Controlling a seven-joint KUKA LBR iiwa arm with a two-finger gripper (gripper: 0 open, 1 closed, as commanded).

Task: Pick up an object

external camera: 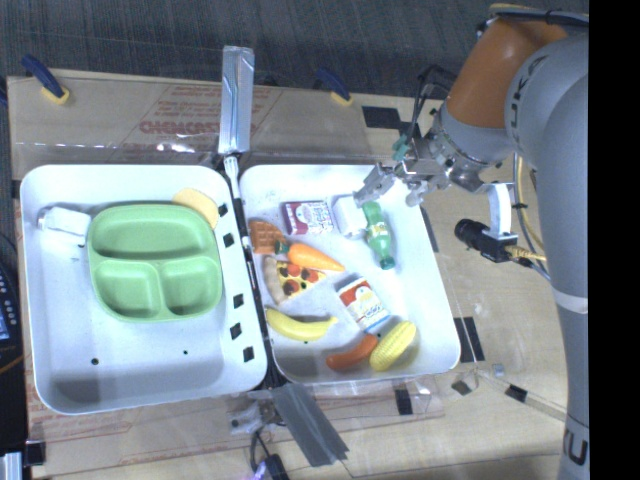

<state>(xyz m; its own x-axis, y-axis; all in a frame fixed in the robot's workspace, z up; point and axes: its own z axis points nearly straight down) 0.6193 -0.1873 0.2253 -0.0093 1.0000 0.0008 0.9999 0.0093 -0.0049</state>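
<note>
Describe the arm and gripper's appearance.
The arm is thick, rounded and grey, with a glossy orange band above the wrist. The gripper is a small metallic grey assembly with teal accents. Thin dark cables loop beside the wrist.

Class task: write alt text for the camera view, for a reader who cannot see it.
A grey arm's gripper hovers over the right bin, above a green bottle among toy foods including a banana. The left bin holds a green tray.
</note>
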